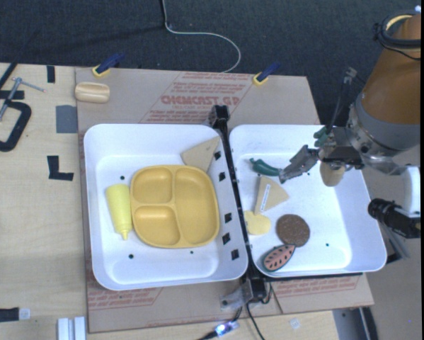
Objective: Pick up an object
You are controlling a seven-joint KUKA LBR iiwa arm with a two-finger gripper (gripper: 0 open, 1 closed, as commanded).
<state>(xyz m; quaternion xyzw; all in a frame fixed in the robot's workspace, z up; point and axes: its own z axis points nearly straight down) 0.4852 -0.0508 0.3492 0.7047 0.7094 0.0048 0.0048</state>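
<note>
Setting: wooden tabletop (35, 211) under a cardboard sheet, dark carpet beyond, two shallow white bins side by side.
Pincer: (291, 173) hangs over the upper middle of the right bin (353, 250), reaching in from the right; dark fingers point down and left, slightly parted as far as can be judged, nothing seen between them.
Nearest things: green-handled tool (265, 167) just beside the fingertips; pale wedge (268, 194) just below it.
Further in the right bin: yellow round piece (257, 223), brown cookie-like disc (293, 229), reddish spotted oval (277, 257), all near the lower left part.
Left bin: (98, 154) holds a yellow divided plate (175, 205), a yellow bottle (119, 209) touching its left side, a tan wedge (202, 154) against the divider.
Outside the bins: bread-roll shape (92, 92) and black clamp (6, 122) on the tabletop.
Progress: nothing lifted; every object lies in a bin.
Left to do: likely lower onto the green-handled tool or the pale wedge, close, then raise clear.
</note>
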